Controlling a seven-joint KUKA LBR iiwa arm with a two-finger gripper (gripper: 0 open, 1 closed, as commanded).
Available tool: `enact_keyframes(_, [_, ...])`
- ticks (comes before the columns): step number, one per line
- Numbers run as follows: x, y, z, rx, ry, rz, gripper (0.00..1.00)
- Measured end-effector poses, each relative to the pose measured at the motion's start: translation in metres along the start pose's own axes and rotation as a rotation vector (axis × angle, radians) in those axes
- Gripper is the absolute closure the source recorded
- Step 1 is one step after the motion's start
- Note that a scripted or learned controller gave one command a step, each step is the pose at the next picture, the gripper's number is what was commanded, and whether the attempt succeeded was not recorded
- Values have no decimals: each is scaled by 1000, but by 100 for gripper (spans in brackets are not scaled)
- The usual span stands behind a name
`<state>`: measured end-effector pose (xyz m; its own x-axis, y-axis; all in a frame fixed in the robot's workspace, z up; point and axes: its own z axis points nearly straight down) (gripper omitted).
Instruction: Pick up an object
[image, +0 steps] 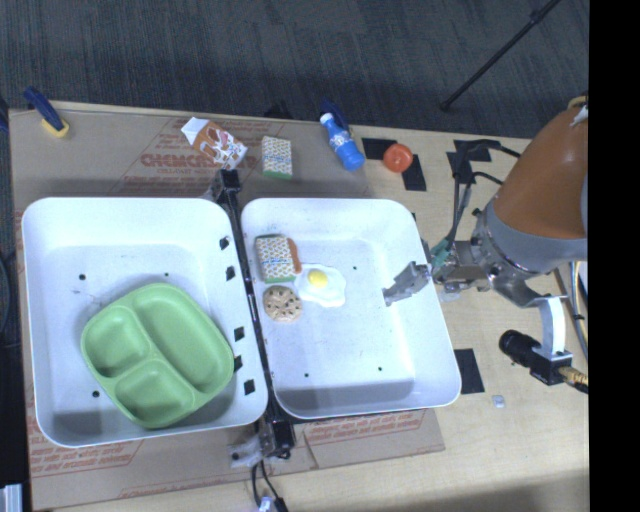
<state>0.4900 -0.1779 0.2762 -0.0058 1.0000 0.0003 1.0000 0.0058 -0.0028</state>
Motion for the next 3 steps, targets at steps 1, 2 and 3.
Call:
enact_keyframes(1, [-33,-15,151,4,2,-1,0])
enact_keyframes(2, [-6,58,185,1,0,-4,0])
enact_keyframes(3, [-7,58,174,2,-1,-6,100])
